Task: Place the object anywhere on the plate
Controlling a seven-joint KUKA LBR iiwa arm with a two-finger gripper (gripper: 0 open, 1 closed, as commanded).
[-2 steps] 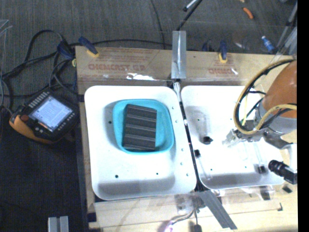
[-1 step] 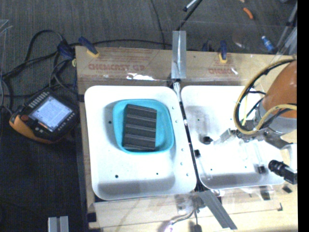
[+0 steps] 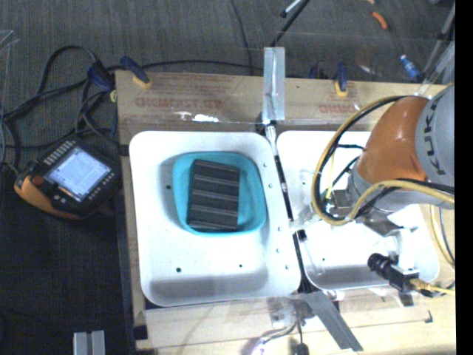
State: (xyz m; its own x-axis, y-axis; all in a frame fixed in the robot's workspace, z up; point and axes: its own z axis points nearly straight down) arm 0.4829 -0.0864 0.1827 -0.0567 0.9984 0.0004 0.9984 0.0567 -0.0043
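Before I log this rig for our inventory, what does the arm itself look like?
The arm is grey with a rounded orange band and dark lettering on the grey casing. Yellow and black cables loop beside the wrist, and a black fitting sits lower down.

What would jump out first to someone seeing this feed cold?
Probably the turquoise plate in the left bin, with a dark ribbed block lying flat on it. Next, the grey arm with its orange band and looping yellow cables, looming over the right bin. A handheld pendant with a lit screen sits on the floor at far left.
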